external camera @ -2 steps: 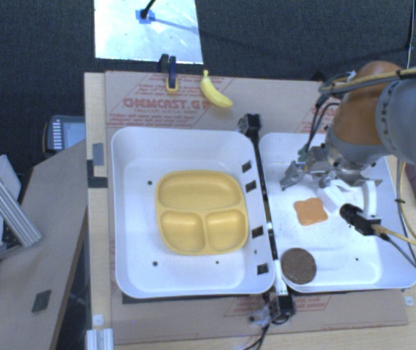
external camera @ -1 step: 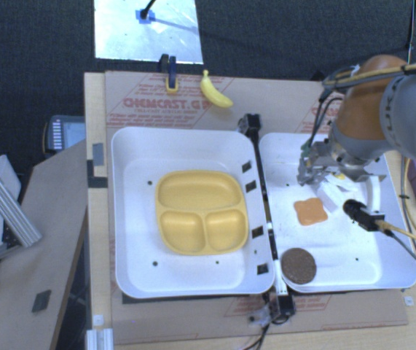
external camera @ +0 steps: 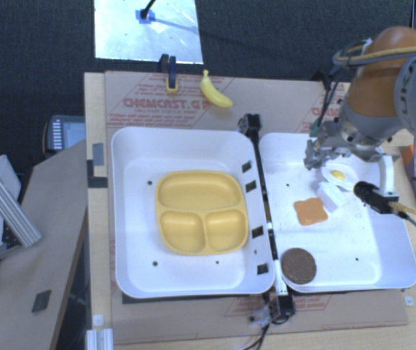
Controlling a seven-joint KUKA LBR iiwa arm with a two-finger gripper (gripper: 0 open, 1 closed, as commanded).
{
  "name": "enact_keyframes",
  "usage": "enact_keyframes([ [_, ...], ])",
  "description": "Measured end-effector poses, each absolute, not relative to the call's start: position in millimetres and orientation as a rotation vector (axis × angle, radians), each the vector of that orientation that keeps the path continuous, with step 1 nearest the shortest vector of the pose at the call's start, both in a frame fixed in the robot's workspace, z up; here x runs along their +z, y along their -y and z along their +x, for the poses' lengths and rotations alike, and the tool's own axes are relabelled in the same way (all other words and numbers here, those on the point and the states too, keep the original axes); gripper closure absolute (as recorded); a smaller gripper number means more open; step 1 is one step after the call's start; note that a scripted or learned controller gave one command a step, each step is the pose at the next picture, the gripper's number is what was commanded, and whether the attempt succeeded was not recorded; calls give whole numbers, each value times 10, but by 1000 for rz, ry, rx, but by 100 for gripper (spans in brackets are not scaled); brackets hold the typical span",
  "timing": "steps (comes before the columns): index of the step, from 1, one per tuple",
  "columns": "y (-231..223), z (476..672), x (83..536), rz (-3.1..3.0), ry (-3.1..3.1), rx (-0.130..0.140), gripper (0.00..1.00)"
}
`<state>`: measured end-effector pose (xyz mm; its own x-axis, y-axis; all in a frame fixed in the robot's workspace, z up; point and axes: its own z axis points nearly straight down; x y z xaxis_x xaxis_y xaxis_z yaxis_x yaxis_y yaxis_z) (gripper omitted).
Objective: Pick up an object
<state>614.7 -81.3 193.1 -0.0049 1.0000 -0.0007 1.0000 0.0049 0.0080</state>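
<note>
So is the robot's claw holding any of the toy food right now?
Can't tell. The gripper hangs over the right bin, just left of the fried egg; nothing shows between its fingers.

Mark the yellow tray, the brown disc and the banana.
yellow tray (external camera: 199, 211), camera view, on the ridge where its three compartments meet.
brown disc (external camera: 299, 265), camera view, middle of its top face.
banana (external camera: 215, 92), camera view, middle of its curved body.
</note>
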Motion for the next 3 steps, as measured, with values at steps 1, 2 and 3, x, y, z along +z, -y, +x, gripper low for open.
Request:
enact_keyframes([
  [1,814,6161,2237,2214,-2223,5,100],
  [2,391,5816,2215,2214,-2230,1,100],
  [3,-62,5586,2327,2212,-2232,3,100],
])
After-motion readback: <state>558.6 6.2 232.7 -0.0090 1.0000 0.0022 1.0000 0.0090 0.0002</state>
